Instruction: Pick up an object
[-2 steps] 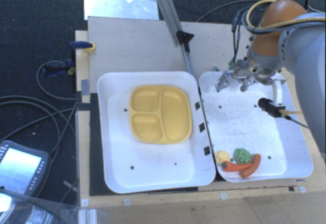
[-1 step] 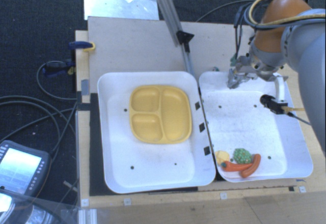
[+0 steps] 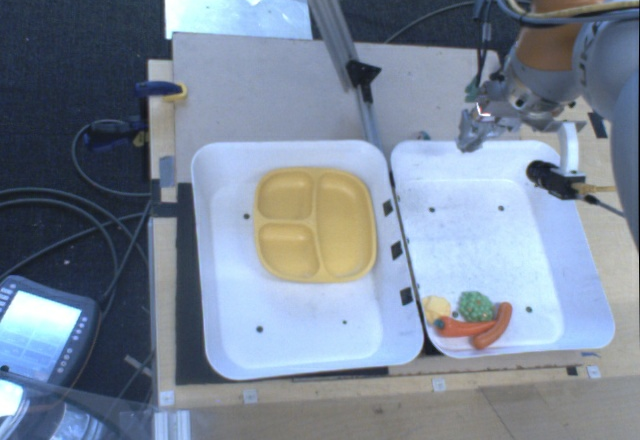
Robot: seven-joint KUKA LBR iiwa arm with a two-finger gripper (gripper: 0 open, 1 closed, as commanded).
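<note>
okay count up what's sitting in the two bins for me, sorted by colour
Yellow: 2, the tray and a small yellow piece
Green: 1, the green piece
Orange-red: 2, the carrot and the sausage
Total: 5

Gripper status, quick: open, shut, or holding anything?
Gripper: cannot tell open or shut; it hangs over the far edge of the right bin, away from the toy food.

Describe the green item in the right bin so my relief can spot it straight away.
Start at the right bin, the one under the gripper. Go to its near left corner, where a few small toy foods lie bunched together. The green piece is the bumpy, rounded one, beside a yellow piece and behind an orange carrot and a reddish sausage.
</note>
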